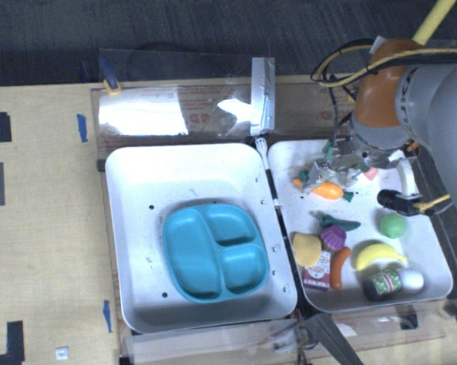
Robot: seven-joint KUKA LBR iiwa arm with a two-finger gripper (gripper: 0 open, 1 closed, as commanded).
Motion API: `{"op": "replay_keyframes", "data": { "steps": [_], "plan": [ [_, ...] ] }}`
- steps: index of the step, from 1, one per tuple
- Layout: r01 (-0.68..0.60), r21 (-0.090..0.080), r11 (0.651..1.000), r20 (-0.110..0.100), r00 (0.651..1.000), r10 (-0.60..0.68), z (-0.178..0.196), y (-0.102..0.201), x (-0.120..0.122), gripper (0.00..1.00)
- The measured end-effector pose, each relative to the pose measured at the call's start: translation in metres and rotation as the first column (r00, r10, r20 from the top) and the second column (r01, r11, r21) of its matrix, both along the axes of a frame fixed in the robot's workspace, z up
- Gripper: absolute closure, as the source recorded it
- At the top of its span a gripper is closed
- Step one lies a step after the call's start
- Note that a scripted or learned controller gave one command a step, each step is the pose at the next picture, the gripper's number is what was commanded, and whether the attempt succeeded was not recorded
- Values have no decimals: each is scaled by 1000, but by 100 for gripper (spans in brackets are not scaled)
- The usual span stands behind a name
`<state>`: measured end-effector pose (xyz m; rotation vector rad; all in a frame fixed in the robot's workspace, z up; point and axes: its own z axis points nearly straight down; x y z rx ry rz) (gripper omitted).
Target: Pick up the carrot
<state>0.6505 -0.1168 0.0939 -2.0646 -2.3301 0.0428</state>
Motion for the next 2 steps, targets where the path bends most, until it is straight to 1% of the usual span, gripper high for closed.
{"op": "replay_keyframes", "data": {
  "steps": [1,2],
  "plan": [
    [-1,-1,1000,5,1000,1,11,0,1,100],
    [-16,8,1000,13,1000,16,15,-29,3,100]
  ]
}}
